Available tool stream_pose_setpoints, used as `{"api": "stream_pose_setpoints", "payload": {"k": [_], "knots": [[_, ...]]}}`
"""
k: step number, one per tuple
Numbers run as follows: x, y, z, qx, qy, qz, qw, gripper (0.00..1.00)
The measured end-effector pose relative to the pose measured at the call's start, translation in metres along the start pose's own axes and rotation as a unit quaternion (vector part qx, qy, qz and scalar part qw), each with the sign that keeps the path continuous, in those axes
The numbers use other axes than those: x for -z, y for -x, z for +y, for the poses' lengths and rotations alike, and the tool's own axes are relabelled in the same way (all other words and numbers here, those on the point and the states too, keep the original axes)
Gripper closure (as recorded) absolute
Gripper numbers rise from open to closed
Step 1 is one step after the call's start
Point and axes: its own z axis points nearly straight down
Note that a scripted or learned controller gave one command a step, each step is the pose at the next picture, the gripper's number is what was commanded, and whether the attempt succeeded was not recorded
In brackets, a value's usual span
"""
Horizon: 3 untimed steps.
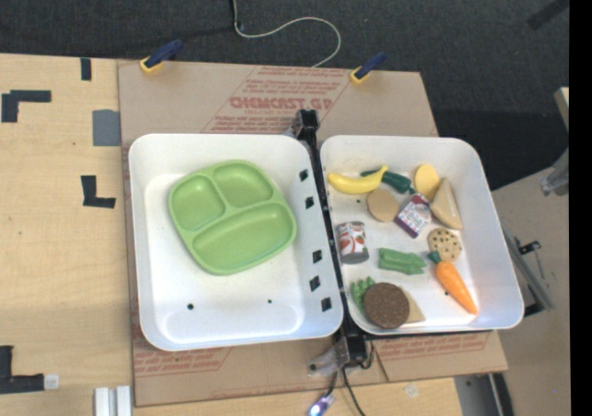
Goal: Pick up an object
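The right bin holds several toy foods. A yellow banana lies at its upper left beside a dark green piece and a yellow lemon. Below them lie a tan round, a purple packet and a tan wedge. A small can stands by the left wall. Green beans, a chip cookie, an orange carrot and a brown patty fill the lower part.
The left bin carries a green divided plate. Both bins rest on a cardboard sheet held by two clamps. A cable loops behind it. Grey hardware pokes in at the right edge.
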Motion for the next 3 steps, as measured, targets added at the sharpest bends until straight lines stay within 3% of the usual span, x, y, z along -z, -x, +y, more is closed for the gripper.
{"api": "stream_pose_setpoints", "payload": {"k": [1,2,3], "knots": [[0.067,-0.037,0.000,0.003,0.003,0.000,1.0000,1.00],[0.004,-0.160,0.000,0.007,-0.002,0.002,1.0000,1.00],[0.045,-0.268,0.000,0.008,0.003,0.001,1.0000,1.00]]}}
